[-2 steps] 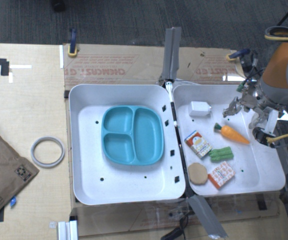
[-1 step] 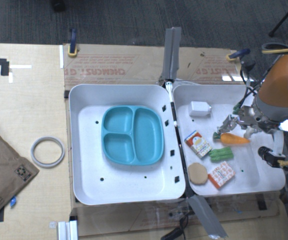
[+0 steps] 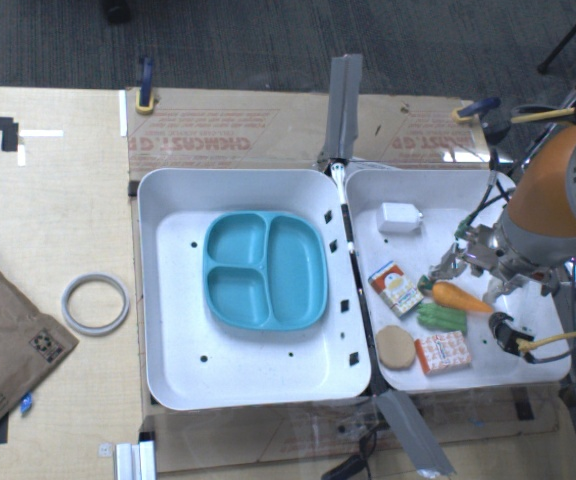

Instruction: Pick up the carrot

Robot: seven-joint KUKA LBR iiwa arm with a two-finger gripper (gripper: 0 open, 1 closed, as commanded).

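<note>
The carrot (image 3: 461,297) lies directly beneath the gripper (image 3: 473,271), long axis running left-right; its spread fingers seem to straddle it, not pinching.

A single fixed camera looks down from above at a slant on the pale wooden table (image 3: 48,218), set far enough back to take in both shallow white plastic bins: the left bin (image 3: 168,298) near the middle of the view, the right bin (image 3: 368,193) towards the right edge. Dark grey carpet floor (image 3: 268,18) runs along the far side at the top, and the grey arm with its orange band (image 3: 553,183) enters from the right
</note>
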